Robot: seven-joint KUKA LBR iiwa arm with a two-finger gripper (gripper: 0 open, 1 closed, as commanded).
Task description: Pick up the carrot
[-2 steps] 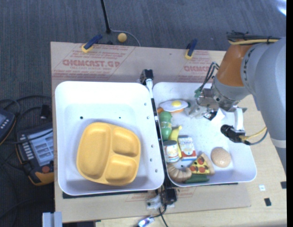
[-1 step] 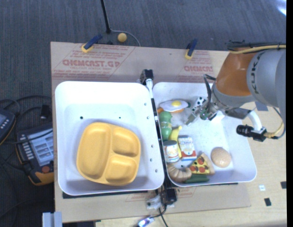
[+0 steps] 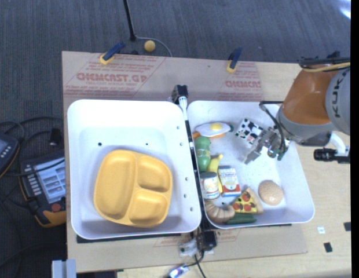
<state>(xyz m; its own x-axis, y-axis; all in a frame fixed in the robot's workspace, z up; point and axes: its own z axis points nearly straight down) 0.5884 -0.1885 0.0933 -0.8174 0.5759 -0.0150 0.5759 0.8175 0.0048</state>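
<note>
What looks like the carrot (image 3: 197, 136) is a small orange piece with a green end, lying against the right bin's left wall just below the fried egg (image 3: 213, 129); the egg partly covers it. My gripper (image 3: 265, 152) hangs low over the right half of the right bin (image 3: 295, 172), well to the right of the carrot and close to a black-and-white cow-patterned item (image 3: 246, 129). Its fingers (image 3: 252, 154) are spread open with nothing between them.
The right bin also holds a green vegetable (image 3: 202, 158), a can (image 3: 209, 185), a small carton (image 3: 227, 181), a pizza slice (image 3: 244, 202), a bread roll (image 3: 271, 192) and a pretzel (image 3: 219, 212). A yellow divided tray (image 3: 133, 187) lies in the left bin (image 3: 87, 120).
</note>
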